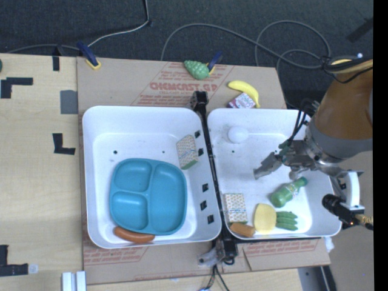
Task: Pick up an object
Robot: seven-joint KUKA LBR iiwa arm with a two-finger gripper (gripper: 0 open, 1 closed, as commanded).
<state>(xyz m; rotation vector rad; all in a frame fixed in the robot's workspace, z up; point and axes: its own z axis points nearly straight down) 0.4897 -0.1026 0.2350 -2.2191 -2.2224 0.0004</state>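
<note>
**A:** Where is your gripper (265, 167) now?

**B:** You have it over the right bin (315, 230), about mid-bin, reaching in from the right edge. Its fingers (262, 172) point toward the divider between the bins; whether they are spread or pressed together, you cannot tell from this view. Nothing shows between them.

**A:** And what can you pick?

**B:** Just beside the gripper, toward the near right corner, lies a green bottle (287, 192), tilted. Along the near wall you see a yellow piece (264, 217) touching a green vegetable (287, 220), with an orange sausage (242, 229) and a patterned sponge (235, 206) near the divider. A white ball (237, 134) rests by the far wall.

**A:** The left bin (97, 126)?

**B:** It holds a blue divided plate (148, 196), a second sausage (134, 236) at its near edge, and another sponge (188, 151) against the divider. A banana (245, 90) and a green toy (197, 69) sit on the bench (36, 162) beyond the bins.
</note>
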